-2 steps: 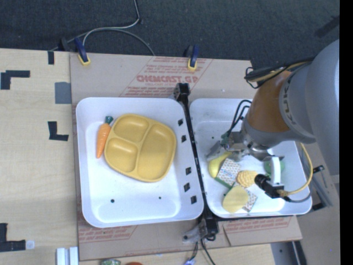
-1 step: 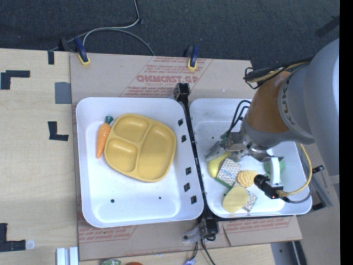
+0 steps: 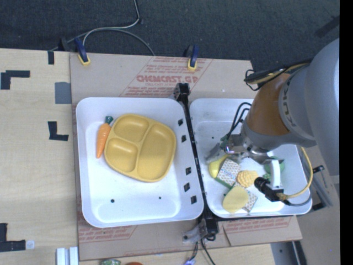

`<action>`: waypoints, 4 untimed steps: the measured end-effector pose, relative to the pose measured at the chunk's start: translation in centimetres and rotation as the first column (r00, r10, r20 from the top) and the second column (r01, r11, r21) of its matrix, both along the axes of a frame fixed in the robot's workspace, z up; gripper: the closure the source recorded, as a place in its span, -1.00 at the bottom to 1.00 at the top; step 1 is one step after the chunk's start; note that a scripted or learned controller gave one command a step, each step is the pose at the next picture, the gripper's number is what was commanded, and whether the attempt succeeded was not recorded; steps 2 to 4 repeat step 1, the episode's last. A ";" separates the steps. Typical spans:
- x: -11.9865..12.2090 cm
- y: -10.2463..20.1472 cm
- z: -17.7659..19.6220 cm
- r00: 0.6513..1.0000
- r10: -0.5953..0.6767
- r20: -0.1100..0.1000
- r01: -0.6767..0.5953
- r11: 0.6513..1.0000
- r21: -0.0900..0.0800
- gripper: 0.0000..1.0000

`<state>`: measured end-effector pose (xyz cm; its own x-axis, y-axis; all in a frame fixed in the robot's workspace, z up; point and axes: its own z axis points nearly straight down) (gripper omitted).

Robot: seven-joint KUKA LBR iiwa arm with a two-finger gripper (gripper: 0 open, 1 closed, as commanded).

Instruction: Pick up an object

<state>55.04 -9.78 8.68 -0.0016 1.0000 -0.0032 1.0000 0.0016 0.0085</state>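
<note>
The bench is pale wood, with a sheet of printed cardboard laid over it and held at its far edge by two clamps, one on the left and one nearer the middle. A thin cable trails across the dark floor behind it.

The grey arm with its orange band comes in from the right and leans over the right bin, covering much of that bin's far and right side. A black cable loops off the wrist.

The left bin holds a yellow divided plate, lying flat toward the bin's far half. A toy carrot lies just beside the plate's left edge, with a small dark green piece at its top end.

In the right bin a cluster of small toys lies packed together under the wrist: a flat yellow piece nearest the front wall, a patterned square piece, a yellow corn-like piece touching it, a yellow-green round piece, and a green and white item to the right.

The gripper hangs low over this cluster, at or just above the patterned square and the yellow-green piece. Whether its jaws are apart or together cannot be told, nor whether they touch anything.
</note>
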 end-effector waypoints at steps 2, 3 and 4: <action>0.0 0.1 1.0 1.000 0.000 -0.002 0.000 1.000 0.002 1.00; 0.0 0.1 1.0 1.000 0.000 -0.002 0.000 1.000 0.002 1.00; 0.0 0.1 1.0 1.000 0.000 -0.002 0.000 1.000 0.002 1.00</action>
